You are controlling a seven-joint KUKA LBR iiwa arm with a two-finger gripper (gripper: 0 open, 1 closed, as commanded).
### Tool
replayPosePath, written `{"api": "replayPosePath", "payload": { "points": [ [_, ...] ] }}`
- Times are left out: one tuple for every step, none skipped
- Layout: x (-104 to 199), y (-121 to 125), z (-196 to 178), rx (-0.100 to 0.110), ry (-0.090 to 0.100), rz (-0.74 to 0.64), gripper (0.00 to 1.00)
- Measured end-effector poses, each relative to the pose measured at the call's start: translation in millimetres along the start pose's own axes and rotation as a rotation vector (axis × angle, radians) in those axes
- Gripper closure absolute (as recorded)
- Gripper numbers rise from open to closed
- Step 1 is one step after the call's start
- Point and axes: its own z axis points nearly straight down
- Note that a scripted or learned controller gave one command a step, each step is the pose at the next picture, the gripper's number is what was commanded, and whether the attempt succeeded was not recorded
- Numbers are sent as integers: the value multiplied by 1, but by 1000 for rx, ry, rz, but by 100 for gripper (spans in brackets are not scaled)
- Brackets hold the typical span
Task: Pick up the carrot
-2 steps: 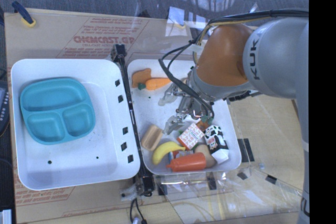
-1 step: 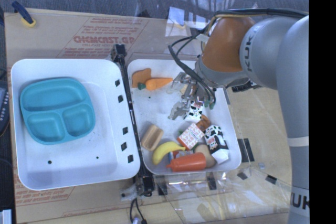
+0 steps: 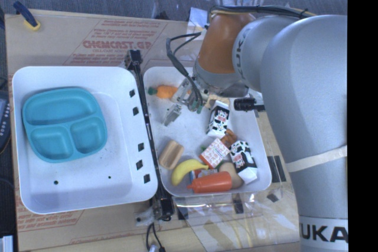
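The carrot (image 3: 166,91), a small orange piece with a green end pointing left, lies in the far left corner of the right bin (image 3: 191,133). My gripper (image 3: 179,107) hangs low over the same bin, just right of and slightly nearer than the carrot, its tip slanting down to the left. The carrot lies beside the gripper, and I see nothing held. The orange wrist band (image 3: 220,44) and the thick grey arm (image 3: 301,97) cover the bin's far right part.
The right bin's near half holds a banana (image 3: 188,169), a red sausage-like piece (image 3: 211,182), a tan block (image 3: 170,154), a red-and-white box (image 3: 214,152) and two cow-print cartons (image 3: 218,119) (image 3: 243,157). A blue divided plate (image 3: 64,123) lies in the left bin (image 3: 88,186).
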Motion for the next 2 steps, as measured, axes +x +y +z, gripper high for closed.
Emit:
{"api": "replayPosePath", "payload": {
  "points": [
    [-9,-7,0,-13,-2,489,0],
    [-31,-13,-4,-24,-5,1107,0]
  ]
}}
